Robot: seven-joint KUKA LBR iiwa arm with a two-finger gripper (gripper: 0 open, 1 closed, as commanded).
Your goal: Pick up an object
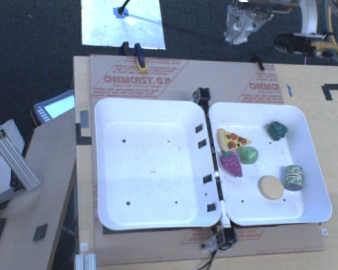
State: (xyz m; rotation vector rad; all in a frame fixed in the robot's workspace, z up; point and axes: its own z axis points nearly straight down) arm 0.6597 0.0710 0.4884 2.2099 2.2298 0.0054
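The right bin (pixel 304 207) holds several toys: a pizza slice (pixel 232 140), a green ball (pixel 249 155), a purple grape bunch (pixel 231 164), a dark green lump (pixel 277 130), a tan round disc (pixel 271 187) and a small can (pixel 293 178) with a green label. My gripper (pixel 238 34) hangs high above the bench's back edge, beyond the right bin and well away from every toy. Nothing shows between its fingers.
The left bin (pixel 149 162) lies beside the right one, joined by a black-clipped divider (pixel 209 151). A square metal plate (pixel 123 16) lies on the dark floor at the back left. A wooden side table (pixel 45 167) stands at the left.
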